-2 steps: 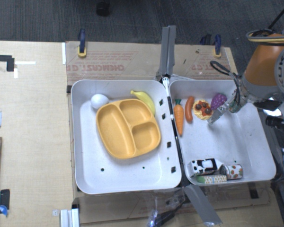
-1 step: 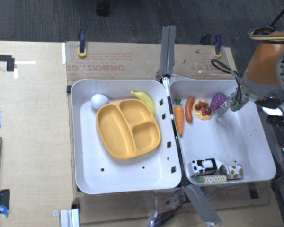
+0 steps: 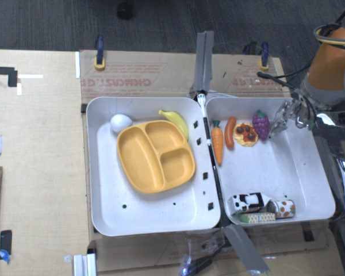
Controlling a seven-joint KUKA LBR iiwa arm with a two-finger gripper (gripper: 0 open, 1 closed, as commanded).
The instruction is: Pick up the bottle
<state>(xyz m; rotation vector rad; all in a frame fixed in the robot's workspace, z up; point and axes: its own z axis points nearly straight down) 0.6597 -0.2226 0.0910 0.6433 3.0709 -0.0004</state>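
The approach step is in hand: the pincer (image 3: 284, 119) hovers at the far side of the right bin (image 3: 310, 177), and I cannot tell how it is set; it holds nothing. The bottle (image 3: 248, 202), cow-patterned, lies on its side at the near wall, long axis left-right along it, cap end unclear. Next the pincer must cross toward the near wall and straddle the bottle's width.

Two white bins sit side by side. The left bin (image 3: 98, 171) holds one yellow divided plate (image 3: 155, 156), with one banana (image 3: 175, 121) and one white egg (image 3: 121, 121) beside it. The right bin (image 3: 310, 171) holds one carrot (image 3: 217, 143), one sausage (image 3: 230, 133), one small pizza (image 3: 245, 135), one grape bunch (image 3: 260, 124), and, well apart from the carrot, one cow-patterned bottle (image 3: 247, 202) and one can (image 3: 283, 208).
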